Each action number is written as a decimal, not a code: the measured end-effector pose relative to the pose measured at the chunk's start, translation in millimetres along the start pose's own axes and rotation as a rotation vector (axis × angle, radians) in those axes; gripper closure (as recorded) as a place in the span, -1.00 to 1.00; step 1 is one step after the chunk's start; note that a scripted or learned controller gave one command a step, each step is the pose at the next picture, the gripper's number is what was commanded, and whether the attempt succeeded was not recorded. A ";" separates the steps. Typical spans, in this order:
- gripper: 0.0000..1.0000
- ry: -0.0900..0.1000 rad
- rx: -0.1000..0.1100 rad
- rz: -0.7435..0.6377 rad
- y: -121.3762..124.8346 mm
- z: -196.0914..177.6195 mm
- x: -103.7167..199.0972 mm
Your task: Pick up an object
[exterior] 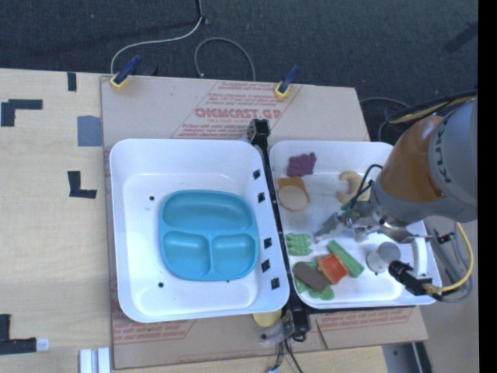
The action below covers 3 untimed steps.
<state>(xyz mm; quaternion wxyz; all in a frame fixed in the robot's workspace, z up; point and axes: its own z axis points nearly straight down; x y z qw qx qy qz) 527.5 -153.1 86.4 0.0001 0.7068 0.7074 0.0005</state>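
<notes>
Two white bins: blue tray [208, 235] left, toys [322, 266] right beneath end effector [335, 225], grip state unclear.

The arm [435, 162] runs off the right edge — its wrist hides part of the right bin [326, 150] floor.

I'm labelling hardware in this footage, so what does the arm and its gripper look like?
The arm is bulky, rounded and grey, with a wide orange band above the wrist. The gripper is small, dark metal, with thin grey fingers. Black and yellow cables loop beside the wrist.
</notes>
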 end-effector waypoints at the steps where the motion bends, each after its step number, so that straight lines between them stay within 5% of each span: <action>1: -1.00 -0.003 -0.005 -0.004 75.8 -0.1 17.5; 2: -1.00 -0.004 0.000 -0.007 136.3 1.0 59.4; 3: 1.00 -0.003 0.002 -0.002 133.8 -7.6 57.8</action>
